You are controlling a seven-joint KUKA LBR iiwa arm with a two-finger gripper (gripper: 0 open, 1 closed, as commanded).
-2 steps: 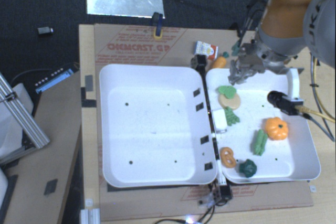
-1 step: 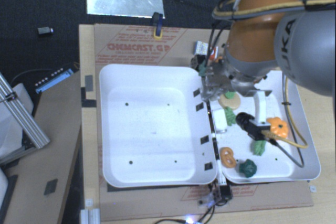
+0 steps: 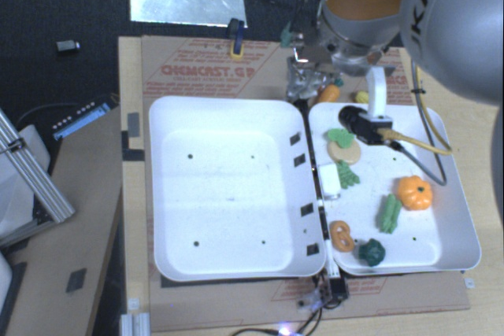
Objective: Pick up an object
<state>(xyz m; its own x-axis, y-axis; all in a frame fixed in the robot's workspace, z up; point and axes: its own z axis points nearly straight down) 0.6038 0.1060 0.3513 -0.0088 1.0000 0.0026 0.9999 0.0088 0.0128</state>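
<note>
Near rim of right bin (image 3: 461, 252): dark green broccoli piece (image 3: 371, 252), beside it an orange pretzel-like ring (image 3: 341, 235). Further in: green pod (image 3: 389, 213), orange pumpkin (image 3: 414, 193), white block (image 3: 329, 180) against the divider. Beyond: tan disc (image 3: 346, 151) under a green leaf (image 3: 340, 137). Left bin (image 3: 228, 177) alongside. Far rim: gripper (image 3: 305, 81) low over the bins' back corner, by an orange piece (image 3: 329, 94); fingers' state, cannot tell.
</note>
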